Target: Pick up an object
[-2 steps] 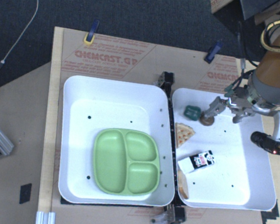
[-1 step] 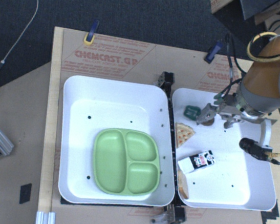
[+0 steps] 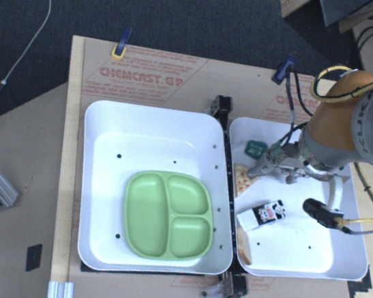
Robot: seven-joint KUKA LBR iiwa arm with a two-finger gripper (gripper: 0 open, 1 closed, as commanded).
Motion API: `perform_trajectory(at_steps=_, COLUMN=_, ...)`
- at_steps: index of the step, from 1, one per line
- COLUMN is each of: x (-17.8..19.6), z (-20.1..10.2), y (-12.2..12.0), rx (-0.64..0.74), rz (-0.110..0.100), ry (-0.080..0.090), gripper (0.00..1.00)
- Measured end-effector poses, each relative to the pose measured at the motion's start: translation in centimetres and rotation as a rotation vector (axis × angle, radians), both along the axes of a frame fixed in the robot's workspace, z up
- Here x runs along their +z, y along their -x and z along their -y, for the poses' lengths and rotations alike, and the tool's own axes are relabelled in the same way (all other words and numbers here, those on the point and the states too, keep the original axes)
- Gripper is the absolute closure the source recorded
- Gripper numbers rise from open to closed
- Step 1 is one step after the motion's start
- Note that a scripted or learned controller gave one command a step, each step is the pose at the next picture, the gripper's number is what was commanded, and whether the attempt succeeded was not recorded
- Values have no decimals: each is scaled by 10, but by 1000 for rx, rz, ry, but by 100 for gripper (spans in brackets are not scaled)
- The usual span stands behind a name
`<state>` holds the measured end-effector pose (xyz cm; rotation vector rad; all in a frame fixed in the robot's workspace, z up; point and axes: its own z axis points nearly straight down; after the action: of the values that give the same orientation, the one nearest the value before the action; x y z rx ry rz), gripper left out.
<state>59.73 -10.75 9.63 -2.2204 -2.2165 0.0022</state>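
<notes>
You're looking at two shallow white bins side by side on a brown cardboard-covered bench (image 3: 156, 72). The left white bin (image 3: 106, 133) holds a pale green three-compartment plastic plate (image 3: 167, 214), sitting flat toward the near side. The right white bin (image 3: 309, 255) has the pick candidates: a small dark green block (image 3: 255, 148) near the far-left corner, a tan flat speckled piece (image 3: 241, 181) against the left wall, a small black-and-white boxy object (image 3: 268, 212) mid-bin, and a tan-brown piece (image 3: 243, 248) at the near-left wall. The grey arm with its orange band (image 3: 340, 111) comes in from your right and hangs over the far part of the right bin. The gripper (image 3: 277, 166) sits low, just beside the green block and above the black-and-white object; you can't tell from this angle how it's set, and nothing is visibly held.
</notes>
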Motion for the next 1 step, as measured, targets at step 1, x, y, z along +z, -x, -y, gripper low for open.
perform_trajectory(at_steps=1, x=15, z=0, y=-2, rx=0, rz=9, ry=2, gripper=100)
